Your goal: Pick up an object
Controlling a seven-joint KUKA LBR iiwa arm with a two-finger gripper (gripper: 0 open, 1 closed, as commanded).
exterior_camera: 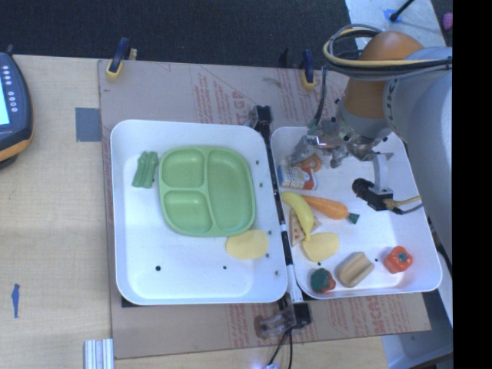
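Note:
My gripper [321, 149] hangs low over the far left part of the right bin [419, 229], under the grey arm with its orange band [388, 48]. Just below it lies a white and orange packet [296, 175]. In the same bin I see a yellow banana [300, 211], an orange carrot [329, 206], a pale yellow chip [320, 246], a red and green strawberry [322, 280], a tan bread roll [354, 268] and a red pepper [397, 260].
The left bin [138, 267] bears a green divided plate [206, 190], a green bean bundle [144, 169] and a yellow chip [247, 244]. A black fitting with a cable [373, 194] hangs from the arm over the right bin. A handheld pendant [11, 102] lies at far left.

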